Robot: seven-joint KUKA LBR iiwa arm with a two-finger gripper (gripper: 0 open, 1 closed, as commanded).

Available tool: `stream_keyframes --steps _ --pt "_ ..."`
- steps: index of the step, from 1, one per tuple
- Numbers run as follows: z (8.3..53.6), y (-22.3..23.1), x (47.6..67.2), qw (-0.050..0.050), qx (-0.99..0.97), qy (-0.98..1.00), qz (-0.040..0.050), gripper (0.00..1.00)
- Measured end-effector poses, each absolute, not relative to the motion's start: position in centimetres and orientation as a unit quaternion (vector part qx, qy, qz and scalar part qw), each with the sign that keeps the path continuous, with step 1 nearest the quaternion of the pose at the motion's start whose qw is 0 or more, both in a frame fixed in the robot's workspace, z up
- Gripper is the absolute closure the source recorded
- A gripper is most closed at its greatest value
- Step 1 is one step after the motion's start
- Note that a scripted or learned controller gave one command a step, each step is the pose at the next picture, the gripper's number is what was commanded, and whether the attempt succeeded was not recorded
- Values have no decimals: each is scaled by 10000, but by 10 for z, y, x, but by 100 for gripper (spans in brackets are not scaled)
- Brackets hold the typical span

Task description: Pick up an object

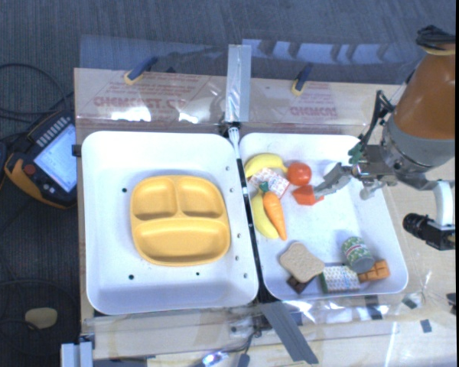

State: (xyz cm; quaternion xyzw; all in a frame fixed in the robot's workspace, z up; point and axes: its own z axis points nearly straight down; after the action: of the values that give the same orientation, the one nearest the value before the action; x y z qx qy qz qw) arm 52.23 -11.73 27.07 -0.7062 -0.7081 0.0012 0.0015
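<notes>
Over the right bin [382,228] I see the gripper [327,185] reaching in from the right; I cannot tell its state from here. Just beside its tip lie a red tomato [299,173] and a small red piece [305,196]. Left of those sit a banana [262,197] and carrot [273,213]. The left bin [107,281] holds a yellow tray [180,219].

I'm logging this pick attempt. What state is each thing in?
Grey two-finger gripper: over the right bin, beside the red piece, holding nothing.
Yellow plastic divided tray: flat in the left white bin.
Orange toy carrot: lying on the yellow toy banana.
Green can: on its side.
</notes>
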Motion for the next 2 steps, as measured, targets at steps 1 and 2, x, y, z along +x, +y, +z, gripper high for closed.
stream_keyframes --steps 1,2 --pt "165 -108 555 24 -6185 -7857 9 0" --pt "89 -110 583 -35 -6348 -7727 -12 0"
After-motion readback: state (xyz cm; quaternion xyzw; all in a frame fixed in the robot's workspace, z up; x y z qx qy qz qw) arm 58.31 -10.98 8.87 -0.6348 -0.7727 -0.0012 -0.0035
